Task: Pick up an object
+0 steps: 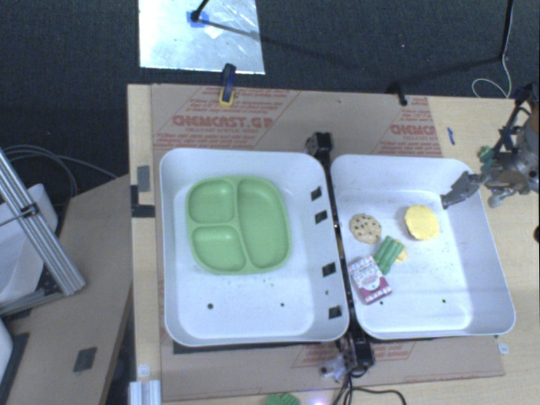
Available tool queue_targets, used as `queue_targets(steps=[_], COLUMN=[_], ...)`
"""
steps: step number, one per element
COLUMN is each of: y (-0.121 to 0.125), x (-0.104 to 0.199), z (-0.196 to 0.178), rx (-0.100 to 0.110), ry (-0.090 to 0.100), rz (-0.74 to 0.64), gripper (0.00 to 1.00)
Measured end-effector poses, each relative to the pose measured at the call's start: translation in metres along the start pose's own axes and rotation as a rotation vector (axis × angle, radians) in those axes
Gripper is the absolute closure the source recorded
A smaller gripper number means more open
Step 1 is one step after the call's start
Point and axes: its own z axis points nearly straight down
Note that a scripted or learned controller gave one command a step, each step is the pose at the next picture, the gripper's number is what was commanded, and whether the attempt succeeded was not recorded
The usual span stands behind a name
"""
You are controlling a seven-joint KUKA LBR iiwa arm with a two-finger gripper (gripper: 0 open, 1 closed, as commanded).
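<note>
The right bin (456, 310) holds a round chocolate-chip cookie (364, 226), a yellow round piece (422, 222), a green ridged piece (388, 252) and a small red and white packet (369, 278). My gripper (460, 193) reaches in from the right and hangs over the bin's upper right rim. It is just right of the yellow piece and apart from it. Nothing shows in its grasp.
A green divided plate (238, 224) lies in the left bin (181, 310). Black clips run down the divider between the bins (331, 234). A shiny metal sheet (201, 24) lies on the dark floor beyond the bench.
</note>
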Motion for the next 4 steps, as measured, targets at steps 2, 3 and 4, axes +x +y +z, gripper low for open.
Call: queue_targets(steps=[2,3,4], y=[0.045,0.099,0.041], x=[0.01,0.082,0.141], z=[0.145,0.156,0.05], rx=[-0.005,-0.004,-0.008], ry=[-0.001,0.001,0.003], rz=[-0.003,-0.009,-0.007], gripper=[1.0,1.0,1.0])
